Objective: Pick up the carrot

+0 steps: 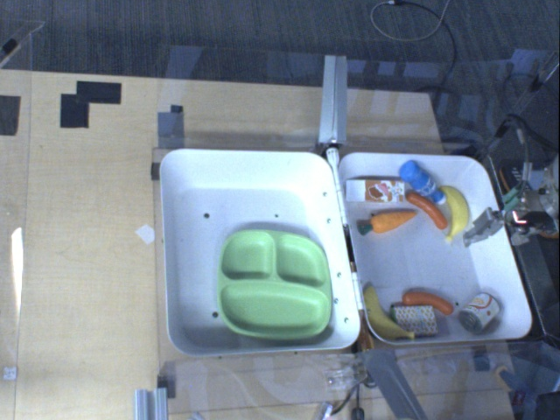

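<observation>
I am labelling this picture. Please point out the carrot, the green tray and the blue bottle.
carrot [390, 221], camera view, middle of its orange body.
green tray [275, 283], camera view, its central ridge.
blue bottle [418, 180], camera view, its blue body.

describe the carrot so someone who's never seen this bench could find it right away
Look in the right bin, upper left part, just below the small carton by the divider. The carrot lies there on its side, green end toward the divider. It is plain orange and tapered with a green tip, unlike the redder sausage beside it and the yellow banana further right.
</observation>
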Motion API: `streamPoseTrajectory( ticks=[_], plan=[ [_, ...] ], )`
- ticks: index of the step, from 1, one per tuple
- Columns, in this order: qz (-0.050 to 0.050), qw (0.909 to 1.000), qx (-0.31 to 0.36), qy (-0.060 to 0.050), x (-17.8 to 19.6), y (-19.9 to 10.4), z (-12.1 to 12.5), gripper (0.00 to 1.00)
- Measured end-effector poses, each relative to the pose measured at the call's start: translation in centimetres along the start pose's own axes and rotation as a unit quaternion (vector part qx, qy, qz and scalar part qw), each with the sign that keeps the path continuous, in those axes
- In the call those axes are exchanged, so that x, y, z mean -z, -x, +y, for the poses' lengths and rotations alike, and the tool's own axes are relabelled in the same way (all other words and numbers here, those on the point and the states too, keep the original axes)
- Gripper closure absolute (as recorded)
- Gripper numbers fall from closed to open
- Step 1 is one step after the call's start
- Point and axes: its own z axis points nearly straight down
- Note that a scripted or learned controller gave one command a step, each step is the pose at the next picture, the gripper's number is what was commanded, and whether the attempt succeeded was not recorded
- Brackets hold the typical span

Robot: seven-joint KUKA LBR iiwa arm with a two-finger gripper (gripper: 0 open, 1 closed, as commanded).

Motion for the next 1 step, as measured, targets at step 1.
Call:
streamPoseTrajectory(
  ticks=[1],
  plan=[
    [0.001,0.9997,0.023,-0.001,-9.44,-4.3,4.53,0.0]
  ],
)
